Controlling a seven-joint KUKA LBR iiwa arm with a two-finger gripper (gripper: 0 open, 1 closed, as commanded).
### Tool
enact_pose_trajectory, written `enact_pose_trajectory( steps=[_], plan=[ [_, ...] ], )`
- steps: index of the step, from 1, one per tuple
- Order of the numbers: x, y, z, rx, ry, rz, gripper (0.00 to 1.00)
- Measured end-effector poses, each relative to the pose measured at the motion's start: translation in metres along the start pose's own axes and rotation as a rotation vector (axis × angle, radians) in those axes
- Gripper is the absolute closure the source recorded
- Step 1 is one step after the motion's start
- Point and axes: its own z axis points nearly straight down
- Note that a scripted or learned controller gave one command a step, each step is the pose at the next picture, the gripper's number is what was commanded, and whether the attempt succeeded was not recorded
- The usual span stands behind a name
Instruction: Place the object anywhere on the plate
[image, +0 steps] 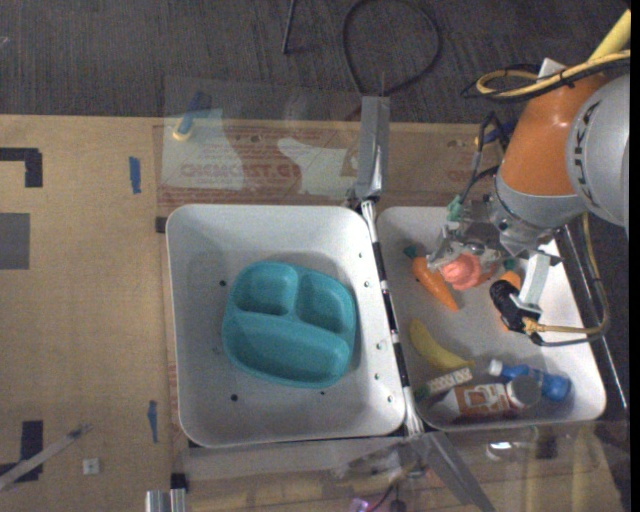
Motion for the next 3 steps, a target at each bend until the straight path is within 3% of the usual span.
enact_pose_trajectory(
  steps=[1,2,3],
  plan=[
    [0.065,0.012,0.0,-0.005,0.0,-0.14,1.0],
    [0.158,0.011,0.0,-0.004,0.002,-0.176,1.0],
    [0.201,-0.034,0.015,0.0,0.002,-0.205,1.0]
  ],
)
